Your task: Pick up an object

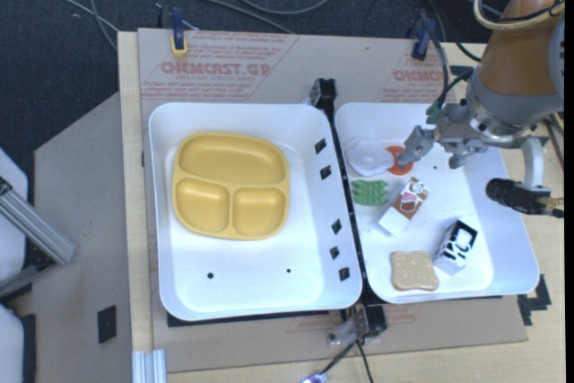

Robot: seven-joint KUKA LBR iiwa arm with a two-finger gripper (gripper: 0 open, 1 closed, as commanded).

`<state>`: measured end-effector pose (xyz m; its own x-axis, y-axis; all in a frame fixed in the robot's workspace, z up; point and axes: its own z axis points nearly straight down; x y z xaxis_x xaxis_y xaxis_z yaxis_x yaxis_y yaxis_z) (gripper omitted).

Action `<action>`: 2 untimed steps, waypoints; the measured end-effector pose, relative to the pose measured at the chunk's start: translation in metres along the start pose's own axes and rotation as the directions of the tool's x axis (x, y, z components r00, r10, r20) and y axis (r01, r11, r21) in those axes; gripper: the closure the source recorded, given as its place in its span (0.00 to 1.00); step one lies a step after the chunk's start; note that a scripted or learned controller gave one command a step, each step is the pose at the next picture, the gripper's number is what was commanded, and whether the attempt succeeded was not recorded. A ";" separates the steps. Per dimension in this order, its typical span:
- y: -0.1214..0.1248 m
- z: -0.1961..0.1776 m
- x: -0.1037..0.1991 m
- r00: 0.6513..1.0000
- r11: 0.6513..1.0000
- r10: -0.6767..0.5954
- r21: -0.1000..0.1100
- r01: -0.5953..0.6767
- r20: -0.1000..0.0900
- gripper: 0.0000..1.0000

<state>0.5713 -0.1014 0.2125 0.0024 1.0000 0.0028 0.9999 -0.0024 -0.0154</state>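
Two white bins (pixel 170 193) sit on a cardboard bench (pixel 224 58) over dark carpet (pixel 72 31); the gripper (pixel 437 142) state I cannot tell.

Arm (pixel 525 31): cut off by the right picture edge; upper links out of frame.
Gripper (pixel 420 143): finger spacing too blurred to tell.
Orange object (pixel 400 159): partly hidden under the gripper, near the right bin's (pixel 511 233) left rim; identity unclear.
Black-and-white object (pixel 457 244): markings too small to read.

Reaches in from the right, arm (pixel 520 49) bent downward, gripper (pixel 437 148) lowered at a slant, wrist turned to the left.
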 end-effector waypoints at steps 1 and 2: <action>0.003 -0.007 0.000 1.000 1.000 -0.003 -0.014 0.003 0.001 0.00; 0.000 0.039 0.008 1.000 1.000 -0.002 -0.009 0.002 0.000 0.00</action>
<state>0.5705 -0.0930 0.1733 0.0006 1.0000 0.0024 1.0000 -0.0006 -0.0068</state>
